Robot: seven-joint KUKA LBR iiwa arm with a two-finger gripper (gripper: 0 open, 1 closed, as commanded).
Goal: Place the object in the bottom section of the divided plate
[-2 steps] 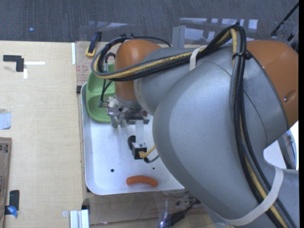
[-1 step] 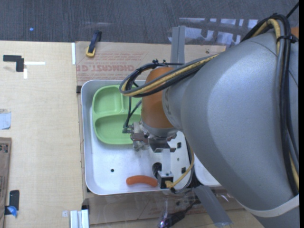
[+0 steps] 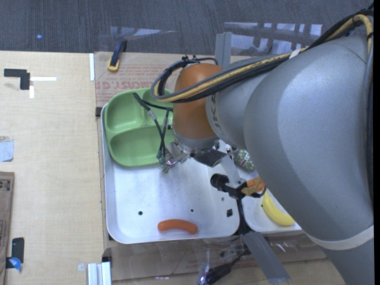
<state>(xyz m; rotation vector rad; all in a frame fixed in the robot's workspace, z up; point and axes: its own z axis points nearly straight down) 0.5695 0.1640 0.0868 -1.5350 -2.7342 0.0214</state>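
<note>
The green divided plate [image 3: 127, 132] sat in the upper-left corner of the left white bin [image 3: 127, 218], its left rim close against the bin's wall and its 2 visible sections stacked one above the other. Below the plate the bin floor lay mostly bare, with an orange sausage-shaped object [image 3: 177, 225] lying flat near the bin's lower edge, well apart from the plate. The grey arm [image 3: 309, 129] reached in from the right and covered most of the right bin [image 3: 270, 225], where a yellow banana [image 3: 275, 211] showed beside an orange piece [image 3: 254, 186]. The arm's orange band [image 3: 193, 108] hung over the plate's right side. The gripper [image 3: 169, 159] hovered at the plate's lower-right rim; I cannot tell how its tool was set.
</note>
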